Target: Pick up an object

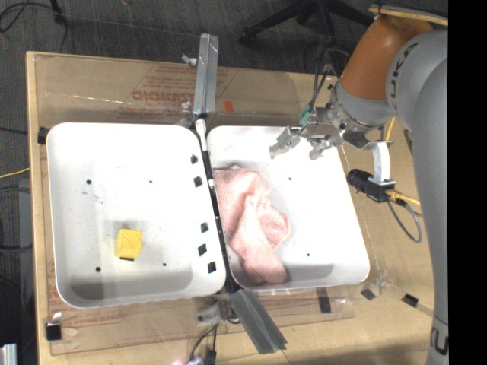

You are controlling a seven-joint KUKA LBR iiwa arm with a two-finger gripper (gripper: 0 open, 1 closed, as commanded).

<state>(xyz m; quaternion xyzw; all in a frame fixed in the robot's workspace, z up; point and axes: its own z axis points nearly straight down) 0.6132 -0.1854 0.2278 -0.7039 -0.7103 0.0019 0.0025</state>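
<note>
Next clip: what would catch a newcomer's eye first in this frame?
Probably the pink cloth, crumpled against the left wall of the right bin, beside the divider. Next the small yellow block, alone in the lower part of the left bin. Then the arm's orange band at upper right, with the gripper hanging over the right bin's far edge, its fingers spread and nothing between them.

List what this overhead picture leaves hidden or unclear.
- Underside of the pink cloth, camera view: its own folds cover whatever part of the right bin lies beneath.
- Gripper, camera view: too small and blurred to judge its state.
- Yellow block in the left bin: too small to read its material.
</note>
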